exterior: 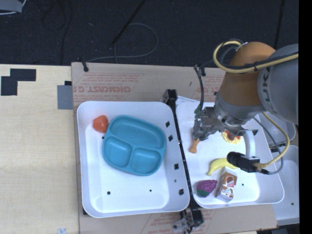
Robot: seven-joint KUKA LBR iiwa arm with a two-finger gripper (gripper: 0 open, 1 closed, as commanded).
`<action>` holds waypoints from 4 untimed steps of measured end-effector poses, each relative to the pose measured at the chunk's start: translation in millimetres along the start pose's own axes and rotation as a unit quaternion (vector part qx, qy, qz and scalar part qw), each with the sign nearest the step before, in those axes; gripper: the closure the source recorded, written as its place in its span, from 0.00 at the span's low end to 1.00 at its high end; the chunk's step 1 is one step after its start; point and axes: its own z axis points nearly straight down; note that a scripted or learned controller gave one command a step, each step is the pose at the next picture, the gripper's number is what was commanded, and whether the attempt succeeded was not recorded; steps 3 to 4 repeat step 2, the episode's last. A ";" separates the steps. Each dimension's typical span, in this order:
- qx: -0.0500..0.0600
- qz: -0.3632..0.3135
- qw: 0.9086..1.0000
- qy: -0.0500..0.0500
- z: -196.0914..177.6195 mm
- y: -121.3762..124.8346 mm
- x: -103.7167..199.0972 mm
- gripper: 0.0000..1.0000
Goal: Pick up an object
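Observation:
My gripper (200,133) hangs low over the left part of the right bin (273,191), close to the divider between the bins. A small orange carrot-like piece (193,146) lies slanted right below its tip, with its upper end meeting the gripper. Whether it is gripped cannot be made out. A yellow banana (218,165), a purple bunch of grapes (206,187) and a small carton (227,186) lie toward the front of the same bin. A yellow and red item (232,138) sits partly hidden under the wrist.
The left bin (92,189) holds a blue divided plate (134,145) and an orange-red fruit (100,124) at its back left corner. A black cable connector (242,161) juts out beside the banana. The arm's bulk covers the right bin's back half.

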 end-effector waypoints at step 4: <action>0.000 -0.001 1.000 0.000 0.7 -20.5 120.7 1.00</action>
